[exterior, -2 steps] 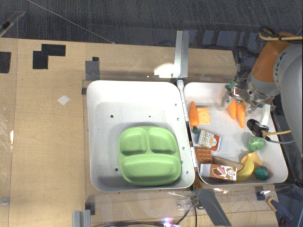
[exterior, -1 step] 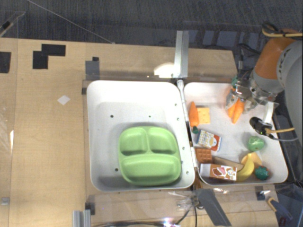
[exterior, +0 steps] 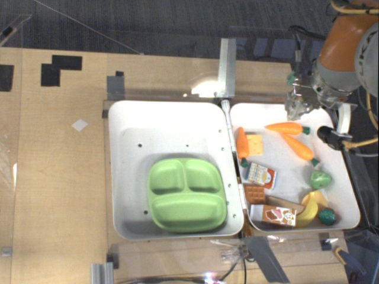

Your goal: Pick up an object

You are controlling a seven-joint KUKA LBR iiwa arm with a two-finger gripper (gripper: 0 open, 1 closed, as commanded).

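Observation:
The right bin (exterior: 349, 185) holds several toy foods. Two orange carrots lie near its far side, one (exterior: 284, 126) level and one (exterior: 298, 147) slanting. A third orange piece (exterior: 241, 144) stands along the left wall beside a yellow square (exterior: 254, 144). Lower down lie a small printed carton (exterior: 261, 175), a brown waffle-like block (exterior: 254, 194), a brown box (exterior: 278, 215), a banana (exterior: 309, 208) and two green pieces (exterior: 320, 179) (exterior: 327, 217). My gripper (exterior: 295, 107) hangs over the bin's far edge, just above the level carrot, with nothing seen in it.
The left bin (exterior: 127, 158) holds a green divided plate (exterior: 186, 194). A metal post (exterior: 227, 70) rises behind the wall between the bins. The arm's orange band (exterior: 346, 37) and cables crowd the far right corner. Wooden bench surface spreads to the left.

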